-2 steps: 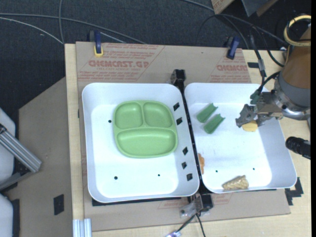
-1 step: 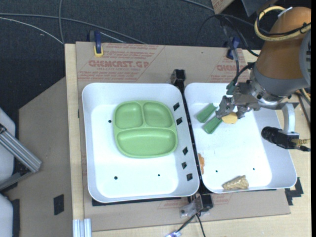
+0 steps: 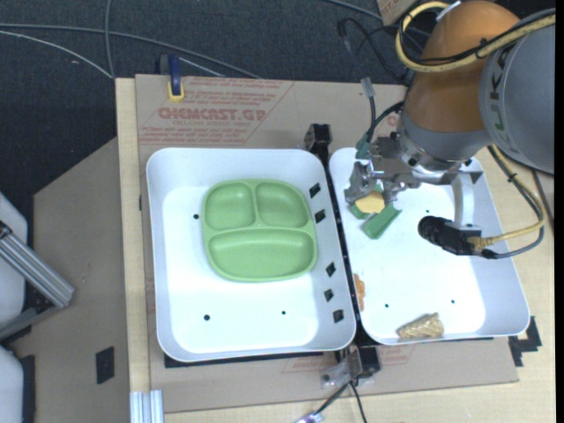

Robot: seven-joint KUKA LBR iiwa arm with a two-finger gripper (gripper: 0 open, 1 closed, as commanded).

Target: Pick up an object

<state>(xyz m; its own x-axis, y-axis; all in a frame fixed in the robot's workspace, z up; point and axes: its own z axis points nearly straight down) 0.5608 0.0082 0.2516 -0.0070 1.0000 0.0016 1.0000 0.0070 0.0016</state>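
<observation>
The arm's orange wrist looms closest, reaching in over the right bin. Its fingers hang at that bin's upper left, and I cannot tell whether they are spread or closed. Just beneath them lie a yellow piece and a green block, touching. A tan chunk sits near the front rim. The left bin holds a green divided plate.
</observation>
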